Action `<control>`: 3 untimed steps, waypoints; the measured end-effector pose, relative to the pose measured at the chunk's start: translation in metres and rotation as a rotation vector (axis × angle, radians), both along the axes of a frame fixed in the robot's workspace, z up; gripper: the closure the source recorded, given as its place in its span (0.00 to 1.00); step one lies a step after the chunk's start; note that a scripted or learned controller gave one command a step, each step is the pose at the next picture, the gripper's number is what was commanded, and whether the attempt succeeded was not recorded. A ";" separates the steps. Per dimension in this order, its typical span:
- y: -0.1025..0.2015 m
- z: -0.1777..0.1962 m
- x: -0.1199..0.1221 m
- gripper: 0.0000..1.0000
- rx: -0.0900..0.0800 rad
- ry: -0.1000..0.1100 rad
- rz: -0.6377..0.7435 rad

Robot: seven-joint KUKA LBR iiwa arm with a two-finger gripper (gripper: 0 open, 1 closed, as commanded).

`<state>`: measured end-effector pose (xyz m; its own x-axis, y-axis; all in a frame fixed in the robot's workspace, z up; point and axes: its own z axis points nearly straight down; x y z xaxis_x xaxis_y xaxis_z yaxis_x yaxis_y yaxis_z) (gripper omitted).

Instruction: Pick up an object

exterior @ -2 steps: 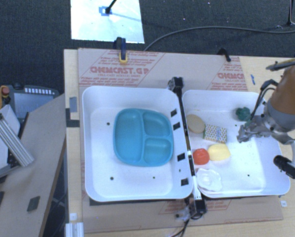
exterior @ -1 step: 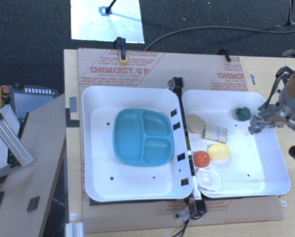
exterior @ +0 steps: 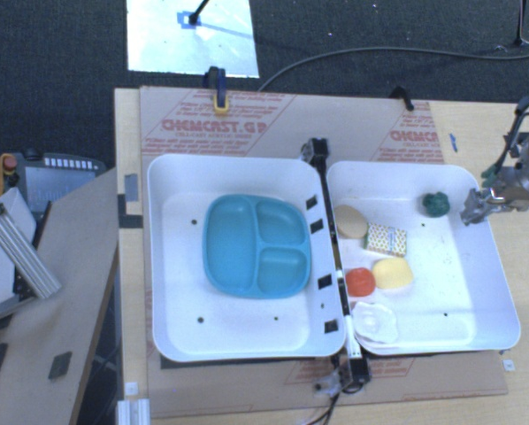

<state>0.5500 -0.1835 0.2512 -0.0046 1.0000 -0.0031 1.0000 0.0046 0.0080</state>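
We see the grey two-finger gripper [exterior: 473, 207] at the right bin's [exterior: 477, 317] far right rim, nothing between its tips; whether it is wide or narrow we cannot tell. Nearest candidate, we judge: small dark green lumpy ball [exterior: 436, 204], just to the gripper's left, in the bin's upper right corner. Roundish, no clear long axis. Yellow round piece [exterior: 393, 274], red round piece [exterior: 360, 282] and checkered packet [exterior: 386, 238] lie further left, clustered.
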 end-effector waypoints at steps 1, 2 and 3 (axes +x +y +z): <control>0.060 -0.010 -0.009 1.00 0.005 0.007 0.005; 0.121 -0.005 -0.015 1.00 0.005 0.006 0.006; 0.178 0.001 -0.021 1.00 0.005 0.006 0.006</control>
<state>0.5288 -0.0059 0.2518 -0.0111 0.9999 0.0023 0.9999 0.0111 0.0018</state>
